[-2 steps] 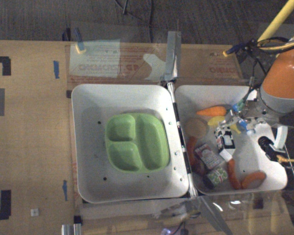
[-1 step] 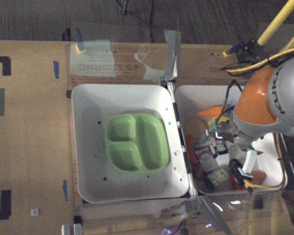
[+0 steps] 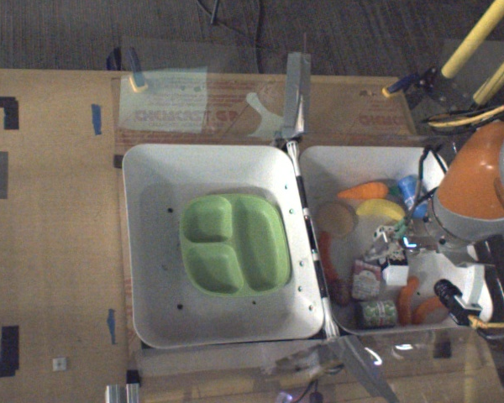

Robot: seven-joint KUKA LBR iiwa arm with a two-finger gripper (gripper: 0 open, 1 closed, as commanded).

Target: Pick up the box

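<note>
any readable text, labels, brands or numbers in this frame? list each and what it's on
None can be read for certain.
Red lettering on the clear panel above the left bin: shows mirrored and blurred, not legible.
Red lettering on the cardboard above the right bin: blurred, not legible.
Small box in the right bin: printed pattern, too small to read.
Green can beside it: label too small to read.

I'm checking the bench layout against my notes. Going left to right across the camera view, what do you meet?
Blue tape strip → left white bin → green divided tray → metal divider → right white bin → small box → gripper → orange band on the arm.
</note>
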